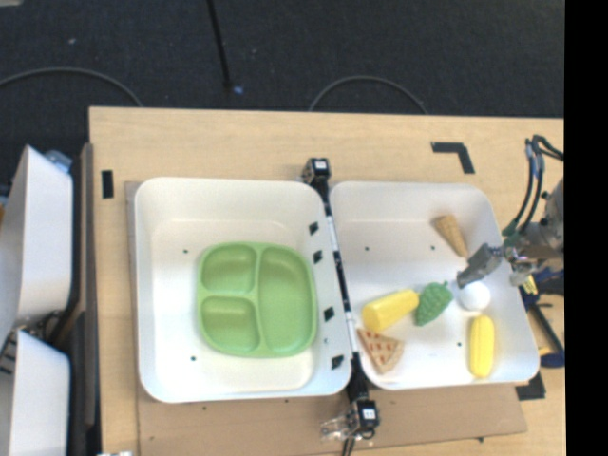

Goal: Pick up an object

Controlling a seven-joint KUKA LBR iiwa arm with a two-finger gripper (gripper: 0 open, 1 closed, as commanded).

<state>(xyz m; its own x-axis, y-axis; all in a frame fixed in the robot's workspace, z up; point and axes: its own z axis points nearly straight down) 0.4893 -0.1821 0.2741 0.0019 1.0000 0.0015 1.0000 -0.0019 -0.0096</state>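
Observation:
The right bin (408, 198) holds several toy foods: a tan cone (452, 234), a yellow block (389, 308), a green leafy piece (433, 303), a white egg (474, 297), a yellow banana (482, 345) and a pizza slice (382, 351). My gripper (474, 270) reaches in from the right edge and hovers low, just above the white egg and to the right of the green piece. Nothing shows between its fingers.
The left bin (166, 207) carries a green divided plate (256, 298). A black divider with clips (332, 283) runs between the bins. Cables (534, 174) hang at the right beside the arm. White boxes (43, 236) stand left of the bench.

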